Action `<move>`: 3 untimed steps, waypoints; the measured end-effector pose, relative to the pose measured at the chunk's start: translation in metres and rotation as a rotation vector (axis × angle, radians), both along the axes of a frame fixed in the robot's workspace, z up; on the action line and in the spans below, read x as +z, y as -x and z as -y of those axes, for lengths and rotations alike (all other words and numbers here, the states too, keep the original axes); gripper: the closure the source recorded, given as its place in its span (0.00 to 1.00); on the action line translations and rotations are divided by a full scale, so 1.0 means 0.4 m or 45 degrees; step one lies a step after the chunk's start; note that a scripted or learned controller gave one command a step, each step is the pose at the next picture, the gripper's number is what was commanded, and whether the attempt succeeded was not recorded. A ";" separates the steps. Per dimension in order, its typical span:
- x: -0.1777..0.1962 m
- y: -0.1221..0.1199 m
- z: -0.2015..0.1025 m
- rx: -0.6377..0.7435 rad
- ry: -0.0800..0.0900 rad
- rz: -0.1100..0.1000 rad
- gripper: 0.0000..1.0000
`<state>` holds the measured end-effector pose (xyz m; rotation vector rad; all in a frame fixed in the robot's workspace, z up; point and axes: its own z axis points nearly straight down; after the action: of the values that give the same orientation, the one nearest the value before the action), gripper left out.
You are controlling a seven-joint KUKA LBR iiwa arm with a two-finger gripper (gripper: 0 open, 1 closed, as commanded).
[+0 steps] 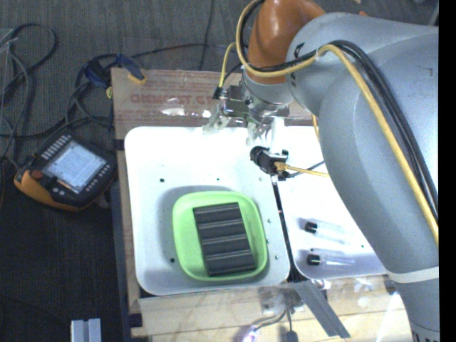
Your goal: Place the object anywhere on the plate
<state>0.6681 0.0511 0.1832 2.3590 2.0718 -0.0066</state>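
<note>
Big grey arm (377,120) fills the right side, orange band above the wrist, reaching in over the far edge of the left bin (157,191). Table (171,98) underneath, two white bins side by side, right bin (320,191) partly covered by the arm. Green plate (184,219) sits in the near half of the left bin. A dark ribbed block (224,239) lies on the plate, roughly centred, fully inside the rim. Its long axis runs far-to-near in the view, tilted slightly, ribs crossing it side to side; no clear front or back end. Jaws (253,123) hang high near the back of the left bin, well apart from the plate; cannot tell if they are spread or pressed together, nothing visible between them. Two small syringe-like tubes (322,228) lie in the right bin. Handheld controller (68,169) on the floor, left of the table.

Judgement: block looks already placed. Risks: arm sweeping low over the plate could knock the block or shove the plate; the loose yellow cable (306,169) at the wrist could snag on the bin divider.
</note>
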 end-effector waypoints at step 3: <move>0.007 0.001 -0.189 -0.133 -0.004 0.000 0.00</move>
<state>0.6677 0.1268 0.1859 2.4660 1.9476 -0.0036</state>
